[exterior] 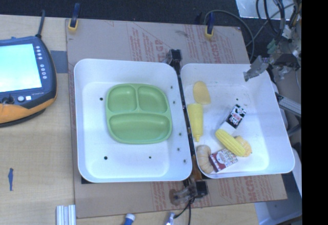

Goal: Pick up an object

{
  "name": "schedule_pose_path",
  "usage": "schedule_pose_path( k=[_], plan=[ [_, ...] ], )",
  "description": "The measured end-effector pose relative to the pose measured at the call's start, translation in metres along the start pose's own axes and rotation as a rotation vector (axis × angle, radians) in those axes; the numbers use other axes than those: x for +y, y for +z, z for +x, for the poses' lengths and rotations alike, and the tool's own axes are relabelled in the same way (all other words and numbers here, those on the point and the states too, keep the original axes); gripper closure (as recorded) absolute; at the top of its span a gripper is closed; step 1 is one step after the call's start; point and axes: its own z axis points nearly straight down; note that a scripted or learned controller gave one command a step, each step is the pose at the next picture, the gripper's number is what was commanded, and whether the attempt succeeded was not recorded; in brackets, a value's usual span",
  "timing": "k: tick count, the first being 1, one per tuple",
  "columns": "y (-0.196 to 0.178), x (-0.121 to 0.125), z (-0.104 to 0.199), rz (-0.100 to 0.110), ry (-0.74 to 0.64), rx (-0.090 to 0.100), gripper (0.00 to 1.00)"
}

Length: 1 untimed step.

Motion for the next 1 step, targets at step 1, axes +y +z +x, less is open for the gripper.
schedule_pose_path(
  k=[1],
  plan=[
    [0.0962,-0.0253,0.0290,0.001,0.001,0.000,0.00]
  ],
)
